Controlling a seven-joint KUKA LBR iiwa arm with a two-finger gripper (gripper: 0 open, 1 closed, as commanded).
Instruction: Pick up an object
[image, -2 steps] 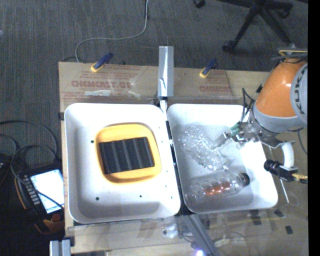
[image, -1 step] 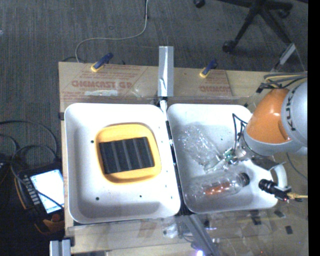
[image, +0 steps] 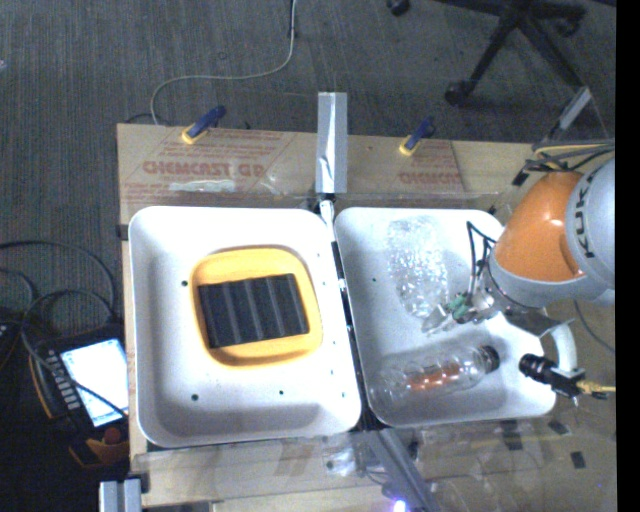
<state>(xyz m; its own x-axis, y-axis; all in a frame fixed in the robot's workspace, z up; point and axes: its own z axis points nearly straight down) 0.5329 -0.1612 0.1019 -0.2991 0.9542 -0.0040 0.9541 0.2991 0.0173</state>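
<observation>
The bench (image: 240, 165) (brown, lettered) bears two white bins (image: 160, 300) (image: 375, 250) side by side.

Blue-handled clamps (image: 203, 124) pin brown cardboard (image: 230, 165) behind the bins.

You've got two bins side by side: left bin (image: 160, 400) holds a tray (image: 257, 305) mid-bin; right bin (image: 365, 240) holds a crumpled bottle (image: 418, 262) behind (toward the clamps) and a second bottle (image: 440, 372) lying in front.

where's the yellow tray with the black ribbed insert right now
The yellow tray lies flat in the middle of the left bin in the camera view, across the divider from the two clear plastic bottles in the right bin.
</observation>
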